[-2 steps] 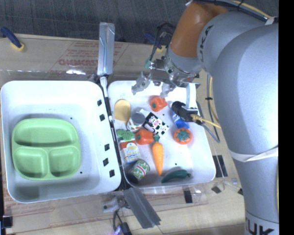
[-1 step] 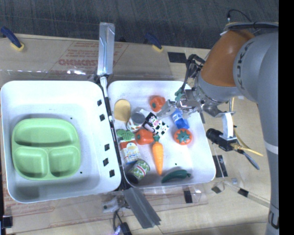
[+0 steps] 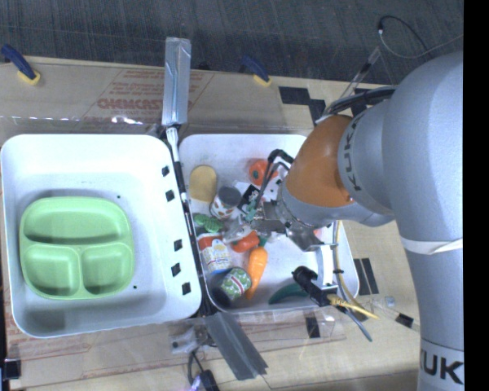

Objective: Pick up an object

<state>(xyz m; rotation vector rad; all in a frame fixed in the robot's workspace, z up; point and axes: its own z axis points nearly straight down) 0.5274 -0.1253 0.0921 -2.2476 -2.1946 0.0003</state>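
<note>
My gripper (image 3: 257,218) reaches down into the middle of the right bin (image 3: 228,147), low over a cluster of small toy foods. Just under it lies a red-orange piece (image 3: 246,241), partly covered by the gripper. An orange carrot (image 3: 257,265) lies right below that. To the gripper's left stand a small can (image 3: 224,202) and a tan round piece (image 3: 202,182). An orange item (image 3: 257,169) sits just above the gripper. I see nothing clearly held.
A labelled bottle (image 3: 216,256), a green-labelled can (image 3: 235,283), a green leafy piece (image 3: 206,222) and a dark green vegetable (image 3: 287,295) lie along the right bin's left and front. The left bin (image 3: 33,157) holds a green divided tray (image 3: 76,245).
</note>
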